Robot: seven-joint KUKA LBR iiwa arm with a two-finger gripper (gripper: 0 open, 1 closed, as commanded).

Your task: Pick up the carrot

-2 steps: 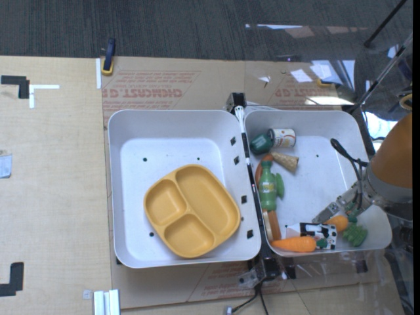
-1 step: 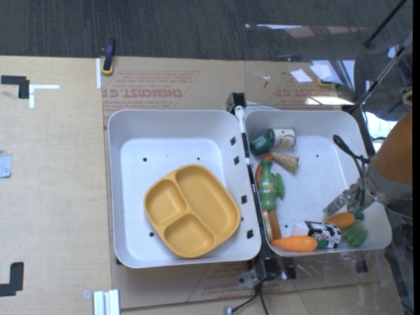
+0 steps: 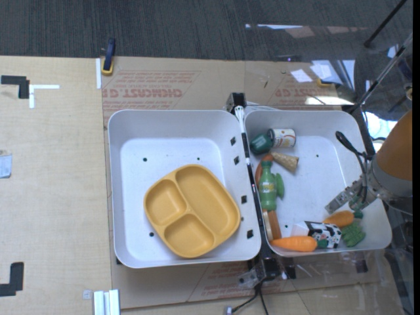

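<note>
Tool [image 3: 349,201] near right bin's [image 3: 315,126] right wall, grip state unclear; approach carrot [image 3: 294,243] at front edge, pinch across mid.

Looked down at slant on two shallow white plastic bins: left bin [image 3: 125,176], right bin [image 3: 315,176]. Left bin held yellow three-compartment plastic tray [image 3: 191,210], tilted. Right bin held orange toy carrot [image 3: 293,244] near front wall, just beside black-and-white toy cow [image 3: 326,232]; green plastic bottle [image 3: 268,188] beside left wall; small tin can [image 3: 283,137] and tan cone [image 3: 285,161] toward back. Metal two-finger gripper [image 3: 346,199] hung at right side just above smaller orange piece [image 3: 342,218], apart from carrot.
</note>
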